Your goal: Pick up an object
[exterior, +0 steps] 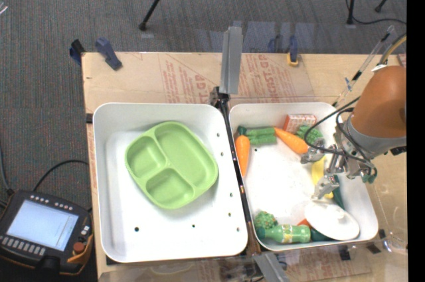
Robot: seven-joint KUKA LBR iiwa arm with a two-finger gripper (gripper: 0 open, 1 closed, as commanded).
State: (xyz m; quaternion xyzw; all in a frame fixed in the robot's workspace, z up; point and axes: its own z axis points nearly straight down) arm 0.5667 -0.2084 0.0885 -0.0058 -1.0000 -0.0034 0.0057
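Object: the yellow plastic toy piece (318, 172), probably a banana or corn cob, looks the likeliest target, as it lies just beside the tool; it sits in the right shallow white bin (369, 208) near that bin's right wall.
Handling: by my judgement it is light, stiff and hollow, with a smooth skin that may slip; not fragile. A hold across its narrow middle would suit best.
Neighbours: a white round plastic plate (331, 221) lies just below it, a green plastic bottle with a yellow label (287, 233) and a small green broccoli toy (265, 219) sit along the bin's lower edge, and two orange plastic carrots (242, 153) (291, 140), a green vegetable toy (257, 135) and a small red and white box (300, 121) lie toward the bin's upper end.
Tool: the grey two-finger tool (327, 186) hangs low over the right bin, its tip close above the plate's upper rim and just beside the yellow piece.
Tool state: I cannot tell how it is set, and nothing can be seen gripped in it.
Risk: crowding near the plate may let the tool nudge the plate instead.
Left bin: the left shallow white bin (113, 221) on the surface (153, 78) carries a light green divided plastic plate (172, 164), well apart from the tool.
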